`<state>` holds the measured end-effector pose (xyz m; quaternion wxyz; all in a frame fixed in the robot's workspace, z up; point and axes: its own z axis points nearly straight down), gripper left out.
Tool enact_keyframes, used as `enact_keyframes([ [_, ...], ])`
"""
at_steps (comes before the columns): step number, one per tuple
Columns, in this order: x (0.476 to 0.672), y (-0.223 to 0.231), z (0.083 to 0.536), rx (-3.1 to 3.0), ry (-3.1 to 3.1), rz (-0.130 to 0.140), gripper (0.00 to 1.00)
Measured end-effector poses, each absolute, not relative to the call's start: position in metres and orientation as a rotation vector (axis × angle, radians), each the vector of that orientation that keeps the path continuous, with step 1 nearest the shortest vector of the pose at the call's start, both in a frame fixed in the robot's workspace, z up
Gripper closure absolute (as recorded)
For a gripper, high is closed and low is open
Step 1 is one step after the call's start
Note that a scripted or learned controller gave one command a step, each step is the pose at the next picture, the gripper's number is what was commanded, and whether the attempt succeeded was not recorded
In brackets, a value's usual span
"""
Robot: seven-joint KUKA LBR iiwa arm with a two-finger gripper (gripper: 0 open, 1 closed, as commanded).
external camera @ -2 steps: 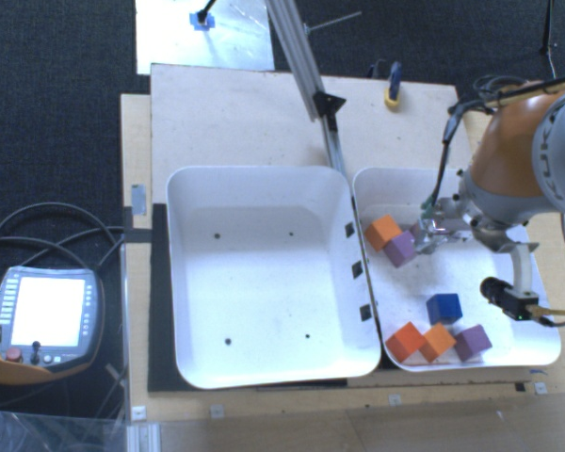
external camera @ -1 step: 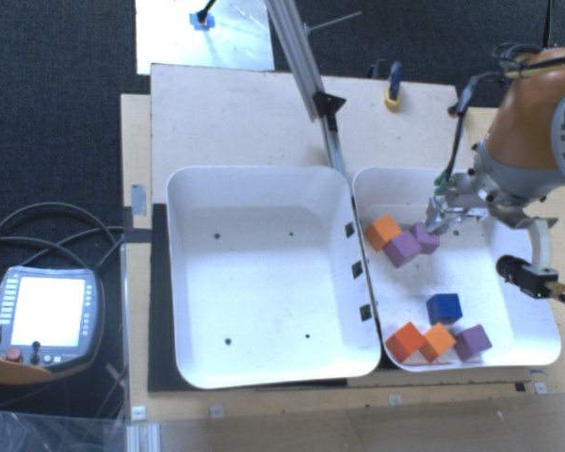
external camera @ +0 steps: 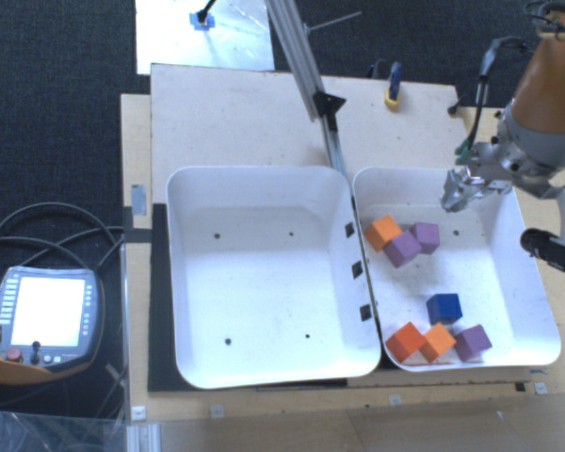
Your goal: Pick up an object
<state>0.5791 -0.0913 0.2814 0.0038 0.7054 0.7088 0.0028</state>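
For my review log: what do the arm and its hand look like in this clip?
The arm has a broad orange section above a grey wrist housing. A dark cable loops along its left side. The hand is small, metallic silver-grey, at the end of the wrist. A black part sits lower on the right.

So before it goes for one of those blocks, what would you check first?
1. Blocks within reach: ok. All seven lie in the right bin, where the hand hovers.
2. Hand carrying nothing: cannot tell.
3. A block standing free: ok. The blue block has some space around it.
4. Crowded blocks: not ok. The orange block touches a purple block.
5. Hand above a block: not ok. It is over the bin's far part, beyond the nearest blocks.
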Motion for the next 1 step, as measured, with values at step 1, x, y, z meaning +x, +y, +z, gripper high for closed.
enact_keyframes([
  [1,0.5801,-0.0913,0.2822,2.214,2.225,0.002,1.0],
])
